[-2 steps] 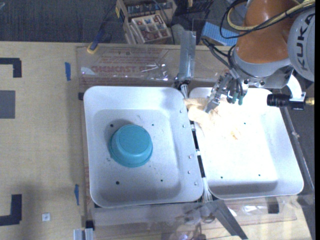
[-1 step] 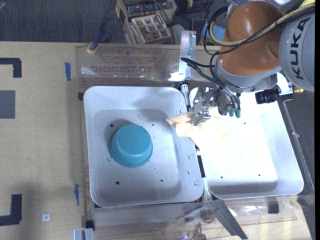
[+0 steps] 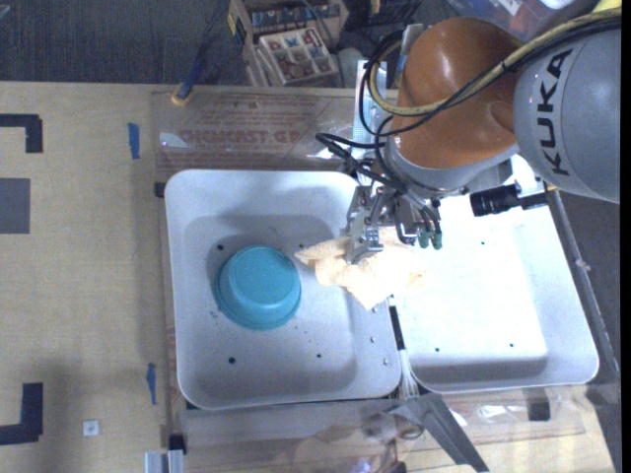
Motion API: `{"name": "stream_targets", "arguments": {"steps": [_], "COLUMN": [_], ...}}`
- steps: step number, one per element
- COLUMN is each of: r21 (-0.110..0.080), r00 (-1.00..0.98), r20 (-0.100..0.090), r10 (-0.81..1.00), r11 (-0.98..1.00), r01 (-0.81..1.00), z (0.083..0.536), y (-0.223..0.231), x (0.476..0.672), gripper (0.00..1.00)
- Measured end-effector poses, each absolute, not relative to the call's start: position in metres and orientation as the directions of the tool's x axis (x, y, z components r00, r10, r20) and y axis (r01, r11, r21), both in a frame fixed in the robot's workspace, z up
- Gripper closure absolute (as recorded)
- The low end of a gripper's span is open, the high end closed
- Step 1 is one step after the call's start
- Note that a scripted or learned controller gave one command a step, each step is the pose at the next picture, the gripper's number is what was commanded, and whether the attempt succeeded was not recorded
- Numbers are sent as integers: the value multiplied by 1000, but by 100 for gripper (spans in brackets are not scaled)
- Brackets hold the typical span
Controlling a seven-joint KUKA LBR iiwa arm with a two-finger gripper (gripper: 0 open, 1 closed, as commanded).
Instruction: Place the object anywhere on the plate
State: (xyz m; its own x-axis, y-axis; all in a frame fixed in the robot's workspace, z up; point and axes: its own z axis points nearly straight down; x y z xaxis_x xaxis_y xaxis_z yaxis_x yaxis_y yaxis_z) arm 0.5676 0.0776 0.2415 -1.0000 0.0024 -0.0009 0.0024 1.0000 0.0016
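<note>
Two bins, fingers (grip unclear) over yellow cloth at left bin's right edge, blue plate apart.

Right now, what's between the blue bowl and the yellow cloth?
Camera view: bare white floor of the left bin between blue bowl and yellow cloth.

"KUKA" in black letters runs along the grey arm (upper right).

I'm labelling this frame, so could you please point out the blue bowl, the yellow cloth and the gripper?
Blue bowl [image 3: 258, 286]: camera view, middle of its upturned base.
Yellow cloth [image 3: 357, 274]: camera view, middle of the crumpled fabric.
Gripper [image 3: 363, 239]: camera view, between its fingertips, at the cloth's upper edge.
</note>
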Motion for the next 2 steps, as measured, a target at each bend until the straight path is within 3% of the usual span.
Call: {"name": "stream_targets", "arguments": {"steps": [1, 2], "r21": [2, 2], "r00": [-1000, -1000], "r20": [0, -2], "r10": [1, 1], "r11": [1000, 1000], "r01": [1, 1], "z": [232, 233], "y": [117, 117], "x": [537, 538], "gripper": [100, 0]}}
